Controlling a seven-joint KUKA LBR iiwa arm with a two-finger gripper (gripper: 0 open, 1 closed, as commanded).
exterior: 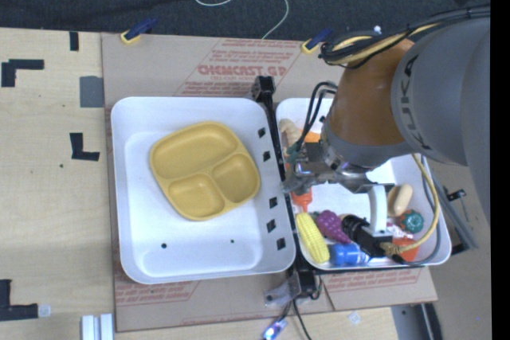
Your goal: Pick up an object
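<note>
My hand (301,177) hovers just above the corn (311,236) in the right bin (434,251); I cannot tell its opening. I should descend straight, avoiding the purple grapes (332,224) beside the corn.

A yellow divided tray (205,170) lies in the left bin (131,195), apparently on cardboard (231,68).

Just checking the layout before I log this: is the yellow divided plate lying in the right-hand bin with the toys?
No, the yellow plate lies in the left bin.
</note>
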